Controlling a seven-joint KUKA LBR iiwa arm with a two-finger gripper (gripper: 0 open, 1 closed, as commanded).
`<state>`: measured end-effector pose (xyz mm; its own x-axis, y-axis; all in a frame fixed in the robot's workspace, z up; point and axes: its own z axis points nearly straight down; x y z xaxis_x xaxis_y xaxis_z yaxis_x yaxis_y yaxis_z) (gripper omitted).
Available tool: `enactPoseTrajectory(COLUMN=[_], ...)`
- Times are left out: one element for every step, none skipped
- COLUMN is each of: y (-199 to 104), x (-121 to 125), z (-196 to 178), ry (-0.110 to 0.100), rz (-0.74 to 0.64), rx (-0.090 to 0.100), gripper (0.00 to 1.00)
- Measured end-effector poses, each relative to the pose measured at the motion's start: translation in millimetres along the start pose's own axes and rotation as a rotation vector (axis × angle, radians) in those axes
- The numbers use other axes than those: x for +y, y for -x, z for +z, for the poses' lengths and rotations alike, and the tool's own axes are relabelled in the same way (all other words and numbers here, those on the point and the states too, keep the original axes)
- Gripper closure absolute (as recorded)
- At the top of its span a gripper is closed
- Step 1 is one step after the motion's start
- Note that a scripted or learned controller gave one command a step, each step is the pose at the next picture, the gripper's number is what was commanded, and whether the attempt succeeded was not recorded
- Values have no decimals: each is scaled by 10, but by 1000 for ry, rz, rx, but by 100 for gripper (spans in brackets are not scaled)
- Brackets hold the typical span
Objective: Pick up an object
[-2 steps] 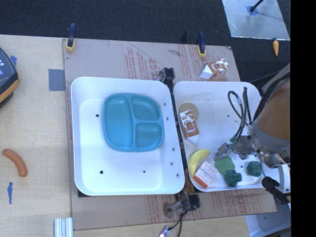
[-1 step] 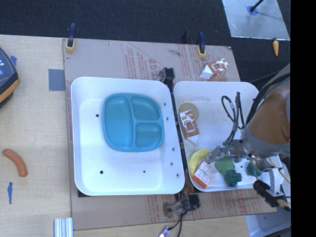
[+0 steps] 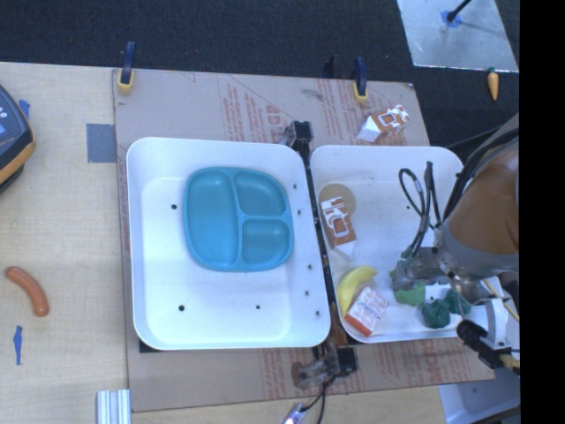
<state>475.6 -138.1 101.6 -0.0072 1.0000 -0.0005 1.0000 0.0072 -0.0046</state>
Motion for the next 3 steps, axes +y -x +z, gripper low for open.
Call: enactPoseTrajectory(y=[-760, -753, -882], x=[10, 5, 478], z=[-904, -900, -903], ry=[3, 1, 2], rz=[2, 3, 4], rx=[2, 1, 1], gripper=[100, 0, 0])
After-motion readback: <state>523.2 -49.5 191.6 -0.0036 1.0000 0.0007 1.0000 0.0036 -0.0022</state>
